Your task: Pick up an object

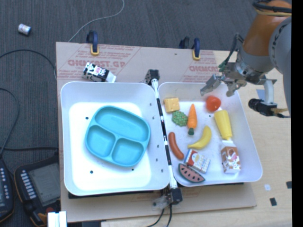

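The arm was at the approach step: its gripper (220, 85) hung over the far edge of the right bin (255, 167), jaws spread apart with nothing between them, just above and beside the red tomato (213, 102), which looked the likeliest object to be picked. By my judgement the next move called for the gripper to drop a little and shift toward the tomato so the fingers straddled it before closing (a round, smooth thing could well slip out sideways). The right bin held all the toy food: a yellow cheese block (171, 104) and a green broccoli (179, 118) near its left wall, an orange carrot (191, 117), a banana (202, 138), a yellow corn cob (223, 124) just beside the tomato, a sausage (175, 145), two small cartons (197, 161) (230, 159) and a watermelon slice (191, 172) at the near edge. The left bin (71, 174) held a blue divided plate (117, 135), its three compartments bare.
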Available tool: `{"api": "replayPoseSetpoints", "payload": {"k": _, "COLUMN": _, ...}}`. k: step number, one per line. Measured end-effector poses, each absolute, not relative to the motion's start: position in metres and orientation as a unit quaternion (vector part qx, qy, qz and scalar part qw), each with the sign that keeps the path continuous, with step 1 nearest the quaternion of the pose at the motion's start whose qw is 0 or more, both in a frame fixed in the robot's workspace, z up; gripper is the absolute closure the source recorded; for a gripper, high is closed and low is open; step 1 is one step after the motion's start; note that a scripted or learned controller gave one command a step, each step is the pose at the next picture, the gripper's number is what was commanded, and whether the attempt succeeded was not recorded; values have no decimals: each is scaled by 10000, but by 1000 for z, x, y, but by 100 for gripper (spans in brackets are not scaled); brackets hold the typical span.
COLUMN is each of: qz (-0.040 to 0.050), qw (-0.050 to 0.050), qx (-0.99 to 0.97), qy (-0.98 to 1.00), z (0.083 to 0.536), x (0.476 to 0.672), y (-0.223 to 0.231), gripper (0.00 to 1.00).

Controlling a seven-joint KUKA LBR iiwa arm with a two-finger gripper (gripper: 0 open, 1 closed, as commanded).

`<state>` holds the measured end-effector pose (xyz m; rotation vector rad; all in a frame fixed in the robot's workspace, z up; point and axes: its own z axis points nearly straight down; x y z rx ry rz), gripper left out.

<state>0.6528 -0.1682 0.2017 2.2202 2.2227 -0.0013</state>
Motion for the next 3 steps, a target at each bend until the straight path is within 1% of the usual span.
{"api": "replayPoseSetpoints", "payload": {"k": 1, "qz": -1, "qw": 11, "qx": 7068, "qy": 7074, "z": 95, "x": 635, "y": -127, "gripper": 0}}
{"api": "replayPoseSetpoints", "payload": {"k": 2, "qz": -6, "qw": 2, "qx": 7066, "qy": 7076, "z": 104, "x": 635, "y": -126, "gripper": 100}}
{"api": "replayPoseSetpoints", "payload": {"k": 3, "qz": 16, "qw": 7, "qx": 7054, "qy": 7088, "z": 186, "x": 626, "y": -23, "gripper": 100}}
